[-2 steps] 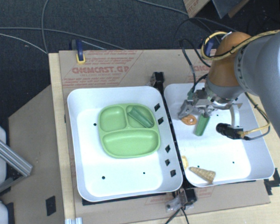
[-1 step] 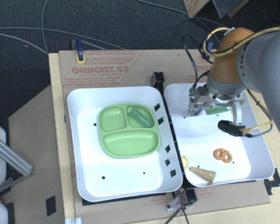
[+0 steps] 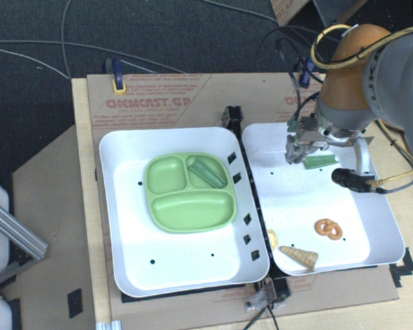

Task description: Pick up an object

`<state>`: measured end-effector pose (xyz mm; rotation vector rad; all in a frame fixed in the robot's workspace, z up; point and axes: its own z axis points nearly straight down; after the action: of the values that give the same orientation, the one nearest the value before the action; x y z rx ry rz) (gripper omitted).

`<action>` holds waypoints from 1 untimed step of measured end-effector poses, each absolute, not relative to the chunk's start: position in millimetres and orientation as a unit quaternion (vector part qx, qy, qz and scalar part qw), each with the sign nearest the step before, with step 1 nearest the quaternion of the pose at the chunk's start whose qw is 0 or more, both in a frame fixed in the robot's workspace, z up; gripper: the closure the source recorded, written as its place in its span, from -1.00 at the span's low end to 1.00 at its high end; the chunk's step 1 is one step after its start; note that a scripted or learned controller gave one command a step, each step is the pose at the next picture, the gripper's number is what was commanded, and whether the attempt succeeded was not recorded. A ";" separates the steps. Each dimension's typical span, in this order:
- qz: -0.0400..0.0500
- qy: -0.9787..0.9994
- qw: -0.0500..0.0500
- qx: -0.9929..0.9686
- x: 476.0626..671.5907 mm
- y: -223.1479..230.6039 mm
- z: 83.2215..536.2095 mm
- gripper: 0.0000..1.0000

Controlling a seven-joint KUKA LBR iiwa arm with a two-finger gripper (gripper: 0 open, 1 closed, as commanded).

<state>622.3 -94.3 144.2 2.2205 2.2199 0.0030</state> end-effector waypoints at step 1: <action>0.002 0.707 0.002 0.707 623.6 -94.2 198.2 1.00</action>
<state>623.6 -94.2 198.2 2.2172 2.2194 0.0057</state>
